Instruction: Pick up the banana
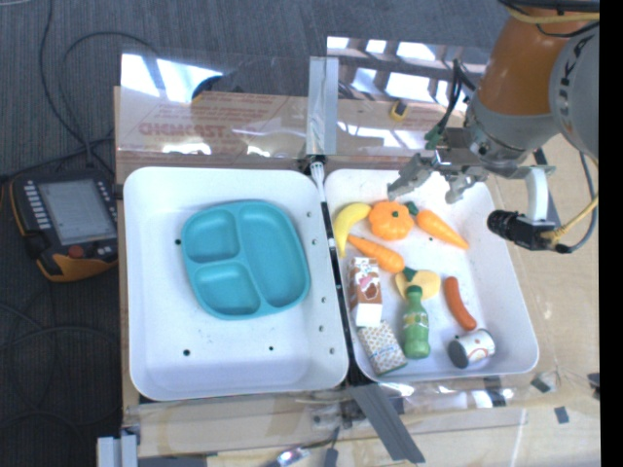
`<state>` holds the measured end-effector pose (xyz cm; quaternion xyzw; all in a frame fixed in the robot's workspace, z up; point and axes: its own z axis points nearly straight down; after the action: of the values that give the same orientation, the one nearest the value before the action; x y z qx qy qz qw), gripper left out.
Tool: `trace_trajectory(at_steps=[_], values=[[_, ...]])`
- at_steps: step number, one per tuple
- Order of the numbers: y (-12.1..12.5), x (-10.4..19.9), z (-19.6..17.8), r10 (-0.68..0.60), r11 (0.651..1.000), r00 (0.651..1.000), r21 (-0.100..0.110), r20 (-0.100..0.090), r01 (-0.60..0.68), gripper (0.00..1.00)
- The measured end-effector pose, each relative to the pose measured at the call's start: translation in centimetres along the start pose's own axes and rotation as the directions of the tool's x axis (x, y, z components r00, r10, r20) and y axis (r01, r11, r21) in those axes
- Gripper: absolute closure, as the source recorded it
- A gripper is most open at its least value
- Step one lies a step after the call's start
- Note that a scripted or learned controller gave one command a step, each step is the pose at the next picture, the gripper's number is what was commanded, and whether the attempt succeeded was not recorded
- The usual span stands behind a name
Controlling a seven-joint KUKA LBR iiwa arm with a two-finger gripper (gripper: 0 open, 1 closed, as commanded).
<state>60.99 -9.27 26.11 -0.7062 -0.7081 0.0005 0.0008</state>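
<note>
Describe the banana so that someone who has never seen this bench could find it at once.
Look at the right white bin, the one crowded with toy food. The banana lies in its upper left corner, close to the wall shared with the other bin, just left of the round orange pumpkin. It is the one curved, plain yellow piece; the carrots beside it are orange and straight.

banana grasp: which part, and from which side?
Probably the banana's mid-body, from straight above, fingers closing across its narrow width. It lies flat and curved along the right bin's left wall, upper end near the orange and lower end close to a carrot. The middle looks the least crowded, though the wall side leaves little room. The gripper is above the bin's back edge.
</note>
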Motion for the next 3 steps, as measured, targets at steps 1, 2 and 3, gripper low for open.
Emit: trace_trajectory(at_steps=[1, 2, 3], values=[[-8.0, 7.7, 6.8, 0.032, 0.999, 0.999, 0.003, 0.000, -0.032, 0.00], [-11.9, 1.7, 7.8, 0.300, 0.954, 0.954, 0.002, 0.000, -0.300, 0.00], [-12.7, -7.0, 6.4, 0.464, 0.886, 0.886, 0.000, 0.002, -0.464, 0.00]])
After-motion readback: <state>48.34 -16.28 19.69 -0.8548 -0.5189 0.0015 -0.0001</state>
